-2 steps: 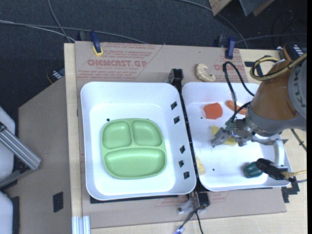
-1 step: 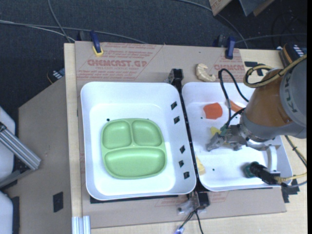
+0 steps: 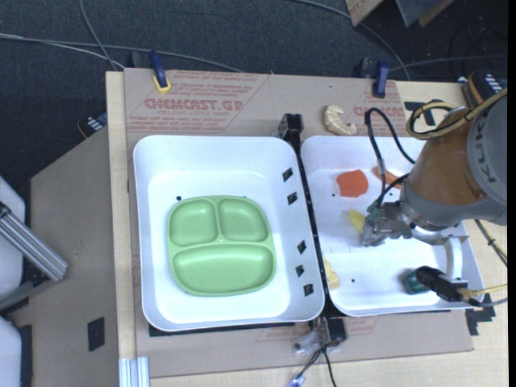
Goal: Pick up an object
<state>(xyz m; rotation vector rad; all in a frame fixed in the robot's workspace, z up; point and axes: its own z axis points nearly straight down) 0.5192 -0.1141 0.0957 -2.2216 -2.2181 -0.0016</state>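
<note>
- I read this as the approach step: the gripper (image 3: 372, 234) hangs just below the yellow piece (image 3: 355, 218); I cannot tell its state.
- Next I'd centre over that piece, then descend.

green divided tray (image 3: 221, 245) in left bin (image 3: 153, 216)

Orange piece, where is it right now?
In the camera view, the orange piece lies in the right bin, upper middle, just above the small yellow piece.
</note>
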